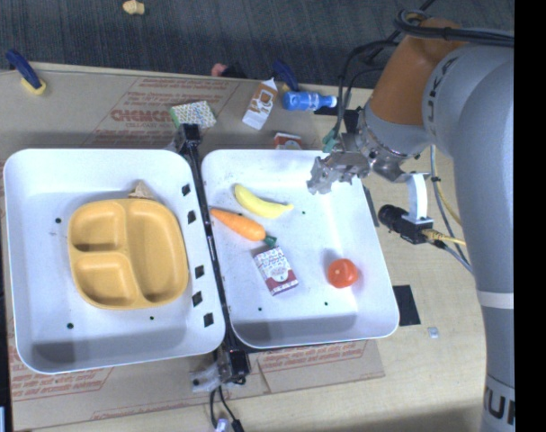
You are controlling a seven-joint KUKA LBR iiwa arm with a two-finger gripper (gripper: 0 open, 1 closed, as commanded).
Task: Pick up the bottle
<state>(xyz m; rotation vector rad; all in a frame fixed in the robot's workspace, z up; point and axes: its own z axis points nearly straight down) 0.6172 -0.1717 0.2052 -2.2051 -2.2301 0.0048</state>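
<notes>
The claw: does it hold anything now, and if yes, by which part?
Nothing is seen in the claw. It is over the far right corner of the right bin, apart from the banana. The blue bottle lies outside, behind the bin.

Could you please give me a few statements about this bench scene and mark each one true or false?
1. The blue bottle lies outside both bins, on the cardboard behind the right bin. True.
2. The hand is over the left bin. False: it is over the right bin's back edge.
3. The yellow divided plate sits in the left bin. True.
4. The tomato lies on the plate. False: it is in the right bin.
5. The banana lies beside the carrot. True.
</notes>
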